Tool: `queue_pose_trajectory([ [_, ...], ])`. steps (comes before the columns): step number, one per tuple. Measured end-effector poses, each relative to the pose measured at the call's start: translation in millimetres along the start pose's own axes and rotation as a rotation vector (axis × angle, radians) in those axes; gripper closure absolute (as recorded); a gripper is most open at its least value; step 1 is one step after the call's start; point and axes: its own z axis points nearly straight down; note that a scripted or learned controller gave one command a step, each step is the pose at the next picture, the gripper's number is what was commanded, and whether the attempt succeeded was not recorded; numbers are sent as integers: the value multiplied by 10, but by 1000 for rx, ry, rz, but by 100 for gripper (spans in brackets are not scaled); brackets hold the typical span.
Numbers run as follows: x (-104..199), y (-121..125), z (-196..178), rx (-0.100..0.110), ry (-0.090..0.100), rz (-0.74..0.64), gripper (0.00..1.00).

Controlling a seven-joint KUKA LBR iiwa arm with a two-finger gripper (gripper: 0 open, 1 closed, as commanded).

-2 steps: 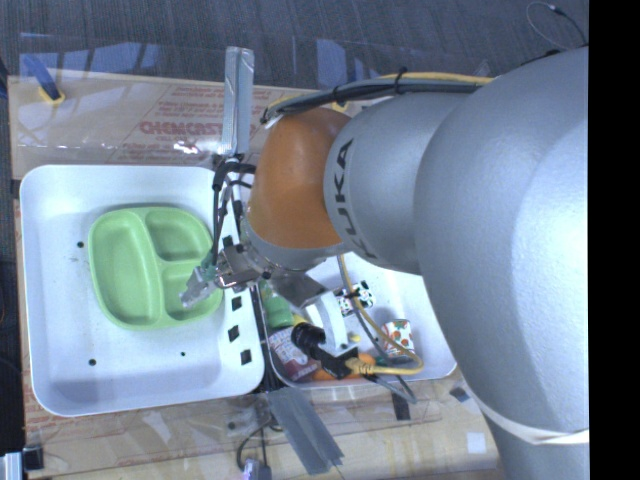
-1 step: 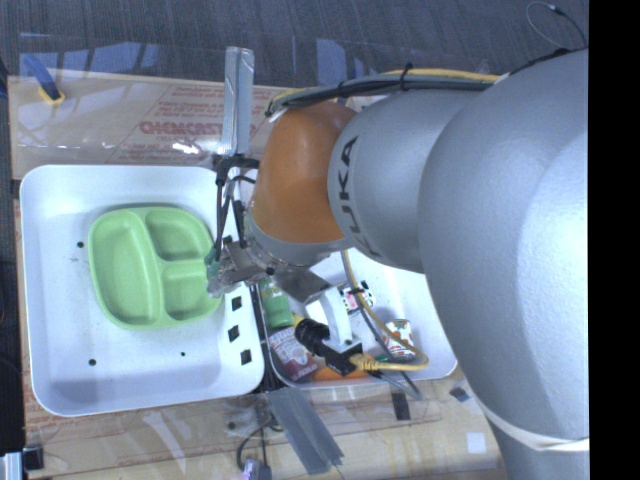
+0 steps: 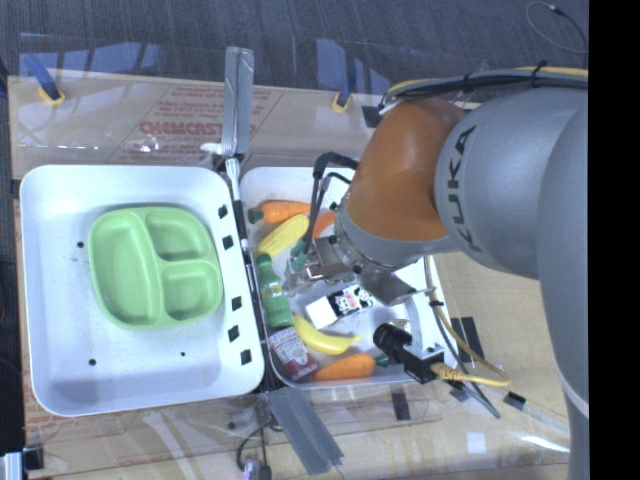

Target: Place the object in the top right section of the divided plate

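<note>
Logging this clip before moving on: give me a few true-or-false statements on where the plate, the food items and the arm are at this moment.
1. The green divided plate lies in the left bin. True.
2. A carrot already lies on the plate. False: its sections are bare; both carrots, and, are in the right bin.
3. The arm is over the right bin. True.
4. The banana lies in the left bin. False: it is in the right bin, near the lower carrot.
5. The corn cob lies just below the upper carrot. True.
</note>
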Motion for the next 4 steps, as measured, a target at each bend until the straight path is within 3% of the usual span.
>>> queue_pose_trajectory([
  [1,-802,268,540,3,3,-139,100],
  [2,-148,350,237,-1,1,-267,100],
  [3,-146,359,148,2,1,-273,100],
  [4,-198,-35,261,2,3,-409,100],
])
